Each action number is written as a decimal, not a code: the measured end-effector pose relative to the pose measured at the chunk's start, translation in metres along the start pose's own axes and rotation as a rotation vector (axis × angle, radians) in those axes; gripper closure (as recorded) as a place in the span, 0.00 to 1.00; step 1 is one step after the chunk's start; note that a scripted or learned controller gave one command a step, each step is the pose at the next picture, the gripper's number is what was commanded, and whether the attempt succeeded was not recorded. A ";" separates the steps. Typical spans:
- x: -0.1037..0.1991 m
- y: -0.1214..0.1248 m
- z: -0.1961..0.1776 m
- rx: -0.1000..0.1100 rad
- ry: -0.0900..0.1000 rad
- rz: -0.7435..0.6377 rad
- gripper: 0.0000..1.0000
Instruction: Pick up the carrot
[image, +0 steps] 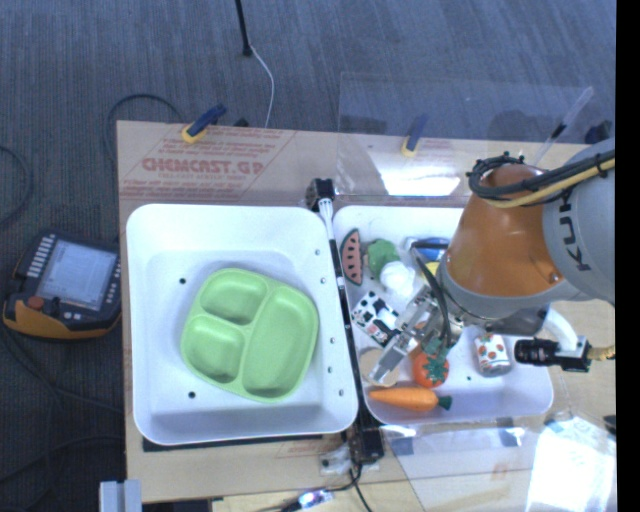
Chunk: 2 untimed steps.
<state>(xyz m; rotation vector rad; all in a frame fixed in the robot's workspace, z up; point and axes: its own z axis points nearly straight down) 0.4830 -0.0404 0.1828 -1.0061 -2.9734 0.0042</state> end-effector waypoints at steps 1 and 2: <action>0.010 0.014 0.000 -0.001 -0.001 -0.252 0.00; 0.010 0.014 0.000 -0.002 0.000 -0.569 0.00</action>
